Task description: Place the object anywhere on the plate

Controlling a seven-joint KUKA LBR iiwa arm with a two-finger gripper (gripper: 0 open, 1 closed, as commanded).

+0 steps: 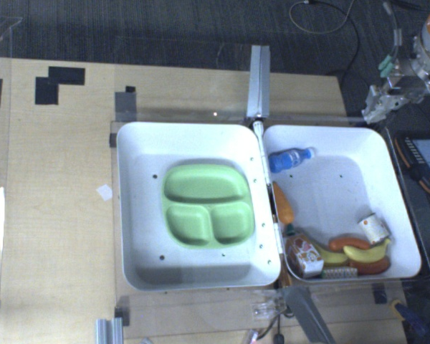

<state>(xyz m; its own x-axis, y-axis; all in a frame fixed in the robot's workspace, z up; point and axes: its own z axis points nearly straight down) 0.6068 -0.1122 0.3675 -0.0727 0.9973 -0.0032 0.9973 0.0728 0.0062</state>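
Two white bins sit side by side on your bench (57, 213); the left bin (140, 264) holds the green plate (208, 205); the right bin (387, 163) holds a blue bottle (290, 159), banana (365, 250) and snack packet (304, 255), all apart from the plate; your jaws (387, 99) hang beyond the right bin's far corner, state unclear.

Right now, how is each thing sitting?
green plate: flat in the left bin, nothing on it.
blue bottle: lying on its side.
banana: lying by the right bin wall.
carrot: lying along the divider.
gripper: above the right bin's far corner.
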